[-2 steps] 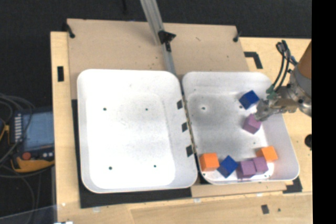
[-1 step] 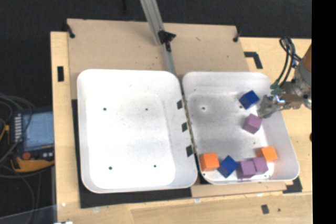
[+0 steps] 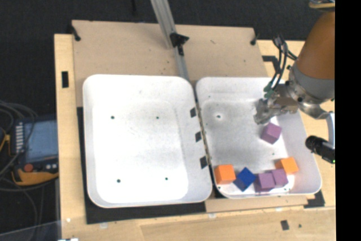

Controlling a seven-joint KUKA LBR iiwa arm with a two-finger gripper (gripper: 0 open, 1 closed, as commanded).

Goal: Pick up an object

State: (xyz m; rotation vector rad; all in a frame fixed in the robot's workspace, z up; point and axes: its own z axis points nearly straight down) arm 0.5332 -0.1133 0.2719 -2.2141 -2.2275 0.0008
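My gripper hangs over the upper right part of the right bin, at the end of the grey arm with the orange band. A purple block lies tilted just below and to the right of the gripper, close to it; whether they touch is unclear. Along the bin's front edge sit an orange block, a blue block, two purple blocks and another orange block.
The left bin stands beside the right one, with a divider rim between them. A metal rail slants down from the top to the bins' back edge. A screen device and cables lie off the bench at left.
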